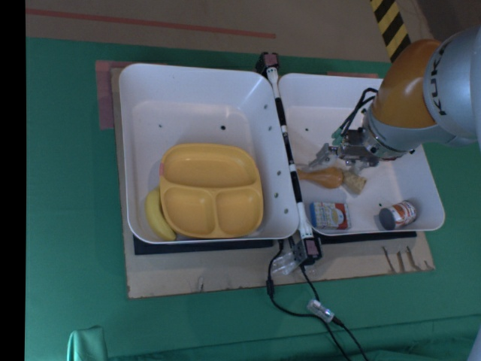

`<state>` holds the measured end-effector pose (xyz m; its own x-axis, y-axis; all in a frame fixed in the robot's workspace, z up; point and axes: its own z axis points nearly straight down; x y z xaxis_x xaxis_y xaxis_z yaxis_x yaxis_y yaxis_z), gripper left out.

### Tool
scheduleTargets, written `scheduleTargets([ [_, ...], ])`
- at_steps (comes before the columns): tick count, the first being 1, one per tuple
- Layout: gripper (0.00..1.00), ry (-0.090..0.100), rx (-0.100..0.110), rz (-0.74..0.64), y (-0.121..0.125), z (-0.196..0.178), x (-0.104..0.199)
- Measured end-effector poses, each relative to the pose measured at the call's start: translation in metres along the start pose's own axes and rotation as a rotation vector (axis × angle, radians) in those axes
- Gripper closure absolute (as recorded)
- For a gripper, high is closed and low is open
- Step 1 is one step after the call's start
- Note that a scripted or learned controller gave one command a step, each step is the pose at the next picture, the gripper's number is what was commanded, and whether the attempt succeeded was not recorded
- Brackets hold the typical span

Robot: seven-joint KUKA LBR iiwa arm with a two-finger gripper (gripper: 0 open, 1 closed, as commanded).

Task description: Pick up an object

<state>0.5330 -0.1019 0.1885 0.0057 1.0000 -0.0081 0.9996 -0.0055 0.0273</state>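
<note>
In the right bin [421,190] lies a brown toy drumstick [325,176], pointing left toward the divider. My gripper [344,156] hangs just above and slightly behind the drumstick's pale thick end, under the orange wrist band. A small blue and white box [329,215] lies near the front wall. A little can [398,214] with an orange label rests on its side at the front right corner. I see nothing held in the gripper.
The left bin [195,96] holds a yellow divided plate [212,190] and a banana [156,215] tucked against the plate's left edge. A black and white divider strip [286,149] runs between the bins. Cables [316,307] trail over the green mat in front.
</note>
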Motion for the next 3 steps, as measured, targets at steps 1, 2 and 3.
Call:
scheduleTargets([
  [1,1.0,-0.005,-0.011,0.009,0.002,-0.014,-0.004],
  [2,0.0,-0.005,-0.011,0.01,0.002,-0.014,-0.004],
  [3,0.0,-0.002,0.0,0.001,-0.017,0.0,0.0],
])
